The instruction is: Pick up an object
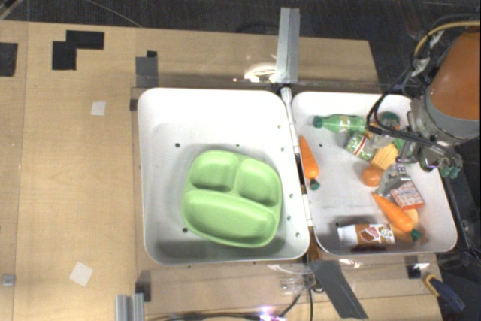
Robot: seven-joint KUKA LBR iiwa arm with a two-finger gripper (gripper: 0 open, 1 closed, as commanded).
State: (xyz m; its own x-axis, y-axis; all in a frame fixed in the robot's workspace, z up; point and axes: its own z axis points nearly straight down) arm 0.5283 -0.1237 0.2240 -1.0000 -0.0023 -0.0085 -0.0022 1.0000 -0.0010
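White right bin [449, 238], orange carrot [397, 213] beside small carton [407, 195].

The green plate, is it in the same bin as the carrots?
No, the green plate sits in the left bin; the carrots lie in the right bin.

Green tray [231, 198] in left bin [161, 116], hand [396, 175] over right bin [443, 233]

From here I count two white bins [150, 162], one green divided tray [233, 198], three carrots [308, 160], one green bottle [342, 122], one orange fruit [372, 177], one small carton [408, 195] and one brown-labelled bottle [366, 234].
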